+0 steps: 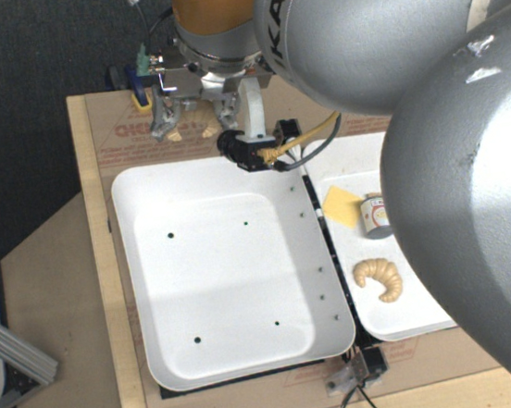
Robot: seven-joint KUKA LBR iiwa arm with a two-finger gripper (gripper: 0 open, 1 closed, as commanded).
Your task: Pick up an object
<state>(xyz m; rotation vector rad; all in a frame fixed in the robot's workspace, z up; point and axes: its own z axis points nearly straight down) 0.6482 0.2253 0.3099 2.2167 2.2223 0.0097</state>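
From the overhead camera, the arm (382,32) fills the upper right of the frame, its orange band at top centre. The gripper (196,120) hangs above the bench (105,265) just past the far rim of the left bin (219,278), in the upper middle of the frame. Its fingers (166,119) look spread with nothing between them. The candidates lie in the right bin (383,321), centre right: a yellow wedge (342,206), a small can (375,214) just beside it and a croissant (381,279) below. By my judgement the pick has not begun. Faint red print on the bench is unreadable; part of the KUKA lettering shows on the arm.
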